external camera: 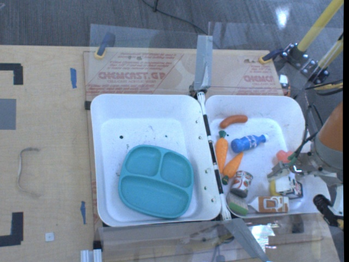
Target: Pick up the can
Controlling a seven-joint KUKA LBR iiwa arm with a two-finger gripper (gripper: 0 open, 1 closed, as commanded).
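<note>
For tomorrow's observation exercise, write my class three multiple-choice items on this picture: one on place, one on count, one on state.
1. Where does the teal divided tray lie?
A. left bin
B. right bin
C. on the bench outside the bins

2. How many toy carrots are in the right bin?
A. one
B. two
C. four

3. How does the can stand with the claw?
A. gripped
B. lifted out
C. apart, in the bin

Key: 1 A, it fills the left bin's floor; 2 B, two orange carrots lie together; 3 C, a gap separates them.
</note>
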